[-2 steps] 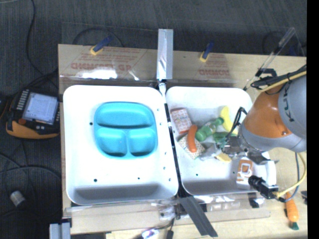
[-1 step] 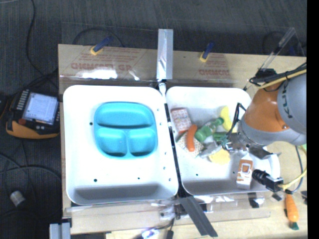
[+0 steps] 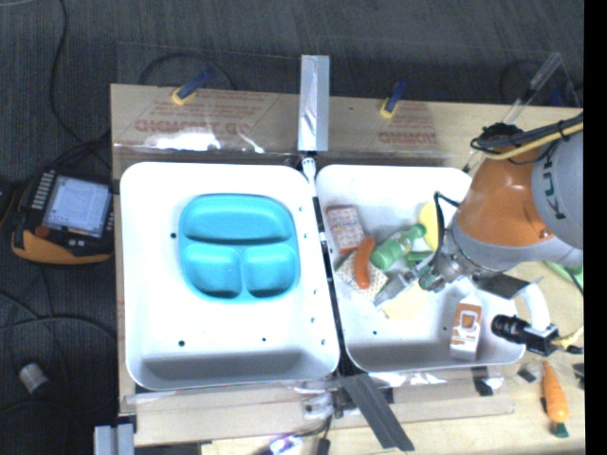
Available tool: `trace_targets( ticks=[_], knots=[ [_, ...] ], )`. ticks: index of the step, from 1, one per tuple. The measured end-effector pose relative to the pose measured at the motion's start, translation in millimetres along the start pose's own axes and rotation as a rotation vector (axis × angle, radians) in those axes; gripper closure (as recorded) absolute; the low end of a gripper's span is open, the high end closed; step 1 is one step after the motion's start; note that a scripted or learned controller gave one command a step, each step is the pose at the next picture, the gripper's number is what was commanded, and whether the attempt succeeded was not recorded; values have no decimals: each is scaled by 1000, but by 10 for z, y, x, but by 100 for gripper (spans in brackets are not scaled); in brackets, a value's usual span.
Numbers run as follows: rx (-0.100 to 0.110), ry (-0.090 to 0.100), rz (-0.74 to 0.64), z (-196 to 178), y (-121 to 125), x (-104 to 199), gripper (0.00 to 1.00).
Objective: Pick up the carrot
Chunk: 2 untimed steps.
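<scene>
Approach to carrot, right bin.
Left bin (image 3: 142, 282) holds a blue divided tray (image 3: 239, 246). The carrot (image 3: 362, 261) lies at the right bin's (image 3: 379, 349) left side, touching a green item (image 3: 394, 250); the gripper (image 3: 403, 282) sits just right of it, finger state unreadable. You should centre over the carrot, clear of that neighbour.

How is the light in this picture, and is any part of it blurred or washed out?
In the camera view, the light is even and soft; the white bins look bright, nearly washed out at the rims; the clear sheet behind them shows glare; the hand and the small items around it are slightly blurred, and the carrot has soft edges.
</scene>
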<state>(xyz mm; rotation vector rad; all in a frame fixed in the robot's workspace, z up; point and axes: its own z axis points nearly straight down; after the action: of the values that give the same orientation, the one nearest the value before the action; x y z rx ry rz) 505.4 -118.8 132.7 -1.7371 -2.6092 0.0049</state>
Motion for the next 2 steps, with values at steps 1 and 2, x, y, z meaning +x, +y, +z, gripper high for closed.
trace_targets(
  ticks=[1,2],
  knots=[
    [-7,-8,-110,445,228,-5,0],
    [0,1,-248,-481,87,641,0]
  ],
)
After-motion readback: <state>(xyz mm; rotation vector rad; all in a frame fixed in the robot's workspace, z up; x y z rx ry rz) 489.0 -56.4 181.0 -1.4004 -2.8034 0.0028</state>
